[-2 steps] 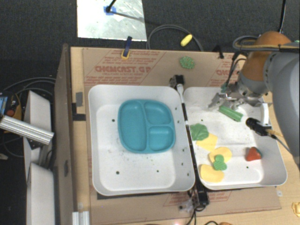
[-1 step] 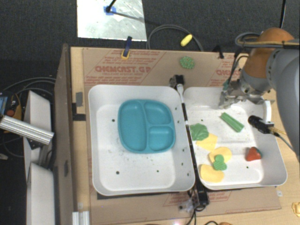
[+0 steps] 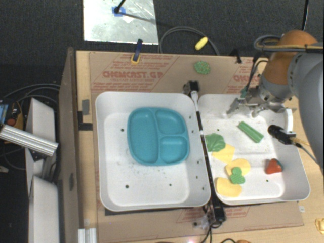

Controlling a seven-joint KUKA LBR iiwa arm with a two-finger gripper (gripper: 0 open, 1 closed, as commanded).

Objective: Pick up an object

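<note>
**Pick attempt: nothing lifted yet**

Gripper (image 3: 246,107) sits over the rear of the right bin (image 3: 293,189), fingers spread, nothing between them. Nearest candidate, green stick (image 3: 250,131), lies just in front of it on the bin floor. Further in front: red piece (image 3: 273,166), yellow pieces (image 3: 229,186), leafy green (image 3: 214,142). Descent, closing and lift all remain, by my judgement.

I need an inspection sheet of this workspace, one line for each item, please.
Surface: two white bins, left bin, right bin, on a cardboard sheet.
Job's things: green stick, green leafy piece, yellow pieces, red piece in right bin.
Clutter: blue divided plate in left bin; green disc on cardboard.
Grippers: gripper above right bin's far end, holding nothing.
Cables: grey cable behind bench.
Surroundings: foil sheet.
</note>
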